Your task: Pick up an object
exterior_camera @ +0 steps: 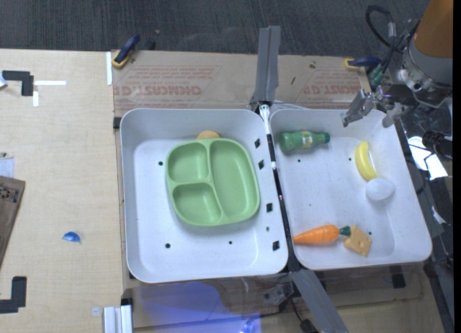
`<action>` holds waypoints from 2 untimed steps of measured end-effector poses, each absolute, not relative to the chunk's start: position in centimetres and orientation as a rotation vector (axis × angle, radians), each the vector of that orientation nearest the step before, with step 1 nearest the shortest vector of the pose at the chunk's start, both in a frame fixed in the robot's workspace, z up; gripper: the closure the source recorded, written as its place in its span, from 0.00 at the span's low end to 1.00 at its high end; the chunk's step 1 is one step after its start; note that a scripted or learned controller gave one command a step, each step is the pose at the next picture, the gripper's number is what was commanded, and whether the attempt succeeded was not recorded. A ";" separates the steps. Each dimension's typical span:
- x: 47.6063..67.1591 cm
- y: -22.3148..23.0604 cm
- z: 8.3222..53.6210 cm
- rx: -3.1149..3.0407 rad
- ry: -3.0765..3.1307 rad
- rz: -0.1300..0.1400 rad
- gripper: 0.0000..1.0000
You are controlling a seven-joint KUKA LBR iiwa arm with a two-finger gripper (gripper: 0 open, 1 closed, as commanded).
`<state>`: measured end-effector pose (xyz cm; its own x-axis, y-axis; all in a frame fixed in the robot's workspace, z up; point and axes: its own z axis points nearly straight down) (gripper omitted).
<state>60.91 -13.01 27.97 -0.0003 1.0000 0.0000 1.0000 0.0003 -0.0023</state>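
The gripper [374, 107] is seen above the far right corner of the right bin [328, 256], its fingers spread apart (nothing is held between them). A banana [365, 161] is placed just below it, a green bottle [304, 140] to its left.

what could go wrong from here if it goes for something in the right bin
The banana and the white ball touch, close to the right bin's wall, so the pincer may nudge one while reaching for the other, and the ball would likely roll. The cheese wedge lies against the carrot, so a grab there may catch both.
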 end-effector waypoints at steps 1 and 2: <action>62.1 -17.3 10.1 -2.298 -2.142 0.002 0.00; 60.7 -19.3 9.8 -2.233 -2.188 -0.042 0.00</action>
<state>60.70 -19.35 9.77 0.0202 0.9994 0.0293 0.9998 -0.0205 0.0084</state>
